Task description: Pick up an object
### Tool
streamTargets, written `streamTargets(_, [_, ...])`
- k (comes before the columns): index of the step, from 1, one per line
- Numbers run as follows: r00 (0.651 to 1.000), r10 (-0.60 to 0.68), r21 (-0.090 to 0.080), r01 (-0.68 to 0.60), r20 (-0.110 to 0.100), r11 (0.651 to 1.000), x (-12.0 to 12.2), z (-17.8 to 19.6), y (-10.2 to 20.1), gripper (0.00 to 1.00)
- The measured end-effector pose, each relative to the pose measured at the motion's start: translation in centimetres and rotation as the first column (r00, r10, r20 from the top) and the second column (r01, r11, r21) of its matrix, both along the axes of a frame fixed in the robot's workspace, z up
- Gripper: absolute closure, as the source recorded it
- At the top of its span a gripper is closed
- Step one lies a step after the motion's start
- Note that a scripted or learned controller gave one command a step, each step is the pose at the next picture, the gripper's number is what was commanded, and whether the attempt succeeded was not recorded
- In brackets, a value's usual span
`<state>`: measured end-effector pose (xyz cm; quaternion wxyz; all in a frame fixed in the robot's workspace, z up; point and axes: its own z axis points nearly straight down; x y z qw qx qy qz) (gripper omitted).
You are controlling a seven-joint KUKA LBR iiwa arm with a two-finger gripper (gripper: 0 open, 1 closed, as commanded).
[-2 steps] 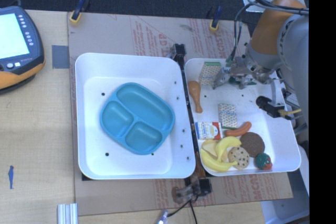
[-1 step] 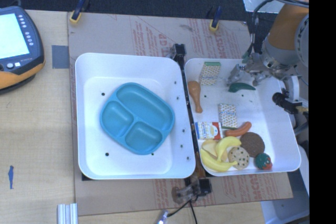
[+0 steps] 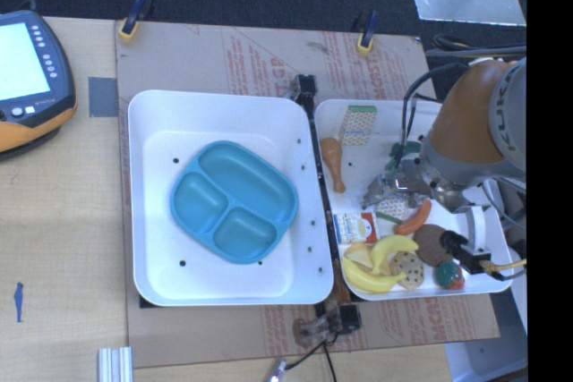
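We see two shallow white bins side by side on the bench: the left bin (image 3: pixel 143 192) holds a blue divided plate (image 3: pixel 234 201) lying tilted near its middle, and the right bin (image 3: pixel 333 116) is crowded with toy food. In it we make out a green-and-white box (image 3: pixel 357 124) near the far wall, a tan drumstick (image 3: pixel 333 162), a banana (image 3: pixel 391 251) over a yellow piece, a cookie (image 3: pixel 408 267), a sausage (image 3: pixel 413 219) and a red-and-green fruit (image 3: pixel 450 275). The arm reaches in from our right, its gripper (image 3: pixel 391 184) low over the bin's middle, just beside the sausage.
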<state>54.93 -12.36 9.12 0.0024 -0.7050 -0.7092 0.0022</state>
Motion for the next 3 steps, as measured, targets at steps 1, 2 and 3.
streamTargets(1, [1.000,-0.002,-0.001,0.002,0.004,1.000,7.0,0.8,-4.7,0.00])
streamTargets(2, [1.000,-0.001,0.001,0.001,0.001,1.000,-7.4,0.0,-4.1,0.00])
streamTargets(3, [1.000,0.005,0.000,-0.005,0.000,1.000,-7.4,1.0,-4.2,1.00])
